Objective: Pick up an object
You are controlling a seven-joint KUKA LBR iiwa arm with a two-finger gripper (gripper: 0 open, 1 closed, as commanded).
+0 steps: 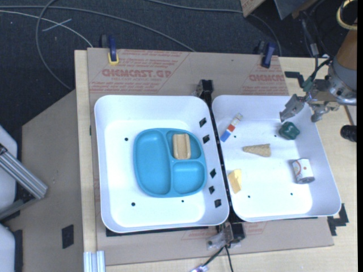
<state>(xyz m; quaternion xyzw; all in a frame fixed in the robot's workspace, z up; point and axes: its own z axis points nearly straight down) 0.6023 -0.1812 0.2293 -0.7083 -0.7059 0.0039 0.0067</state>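
Tool [302, 110] hovering just above green object [290, 131] in right bin [329, 174], fingers spread, pinching nothing; small can [302, 170] nearby.

Two bins [108, 152], one plate [148, 162], six objects [257, 149]

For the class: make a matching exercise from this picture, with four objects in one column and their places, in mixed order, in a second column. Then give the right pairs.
Column one:
1. Tan block
2. Dark green object
3. Small can
4. Yellow piece

Column two:
A. Right bin, along its left wall, toward the near edge
B. On the blue divided plate in the left bin
C. Right bin, at its right side, lying over
D. Right bin, at the far end, just under the pincer

Pairs: 1-B, 2-D, 3-C, 4-A
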